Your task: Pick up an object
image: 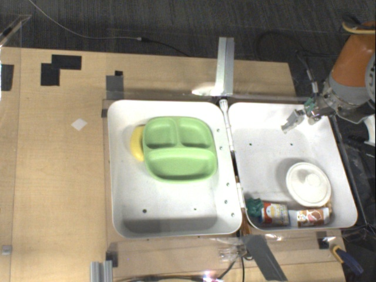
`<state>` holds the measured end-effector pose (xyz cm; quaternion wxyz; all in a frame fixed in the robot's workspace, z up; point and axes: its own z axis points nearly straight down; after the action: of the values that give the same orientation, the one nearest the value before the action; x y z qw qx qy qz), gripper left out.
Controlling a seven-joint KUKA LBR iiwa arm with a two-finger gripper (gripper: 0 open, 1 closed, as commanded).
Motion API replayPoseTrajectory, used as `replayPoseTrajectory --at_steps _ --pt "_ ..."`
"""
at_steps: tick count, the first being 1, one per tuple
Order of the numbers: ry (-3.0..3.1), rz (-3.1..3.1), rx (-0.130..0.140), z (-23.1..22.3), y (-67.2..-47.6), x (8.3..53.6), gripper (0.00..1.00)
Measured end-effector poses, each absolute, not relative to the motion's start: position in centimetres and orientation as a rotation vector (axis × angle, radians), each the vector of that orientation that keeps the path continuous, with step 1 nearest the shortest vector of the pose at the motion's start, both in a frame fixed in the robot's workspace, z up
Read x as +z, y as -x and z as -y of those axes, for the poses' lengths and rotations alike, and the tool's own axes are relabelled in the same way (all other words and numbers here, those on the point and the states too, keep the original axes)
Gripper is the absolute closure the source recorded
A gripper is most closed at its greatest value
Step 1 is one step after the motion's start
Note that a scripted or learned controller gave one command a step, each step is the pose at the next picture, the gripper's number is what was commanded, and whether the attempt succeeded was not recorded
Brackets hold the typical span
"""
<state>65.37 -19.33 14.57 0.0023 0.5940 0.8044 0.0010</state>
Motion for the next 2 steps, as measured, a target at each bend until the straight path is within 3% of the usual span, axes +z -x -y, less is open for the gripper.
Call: replayPoseTrajectory --at_steps 1,2 --pt "-1.784 -2.579 0.006 12.8 -64.0 8.6 0.00" --pt "-1.844 -2.538 0.003 20.6 -63.9 8.5 0.00"
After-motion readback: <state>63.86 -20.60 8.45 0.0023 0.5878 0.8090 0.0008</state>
